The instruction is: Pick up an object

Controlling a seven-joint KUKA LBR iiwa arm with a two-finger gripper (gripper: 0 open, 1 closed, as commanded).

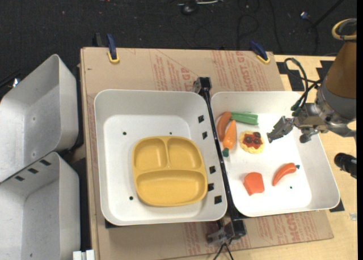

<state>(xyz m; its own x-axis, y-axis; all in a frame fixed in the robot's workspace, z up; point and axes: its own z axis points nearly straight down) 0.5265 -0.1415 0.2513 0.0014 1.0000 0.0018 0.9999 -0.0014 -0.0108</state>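
Note:
The right bin [317, 196] holds several toy foods: a green bean pod [244, 118], two orange carrots [227, 128] lying side by side, a small round tart [252, 141] with dark berries, an orange-red block [254, 183] and a red chili pepper [283, 173]. My gripper [283, 128] hovers over the bin's right half, just right of the tart and above the chili. Its dark fingers [277, 131] point left toward the tart with nothing between them. The arm's orange band sits at the view's right edge.
The left bin [108, 140] holds a yellow divided tray [169, 170]. A black divider [214, 140] runs between the bins. Two spare white bins [34, 140] are stacked off the bench at left. Cables trail at the upper right.

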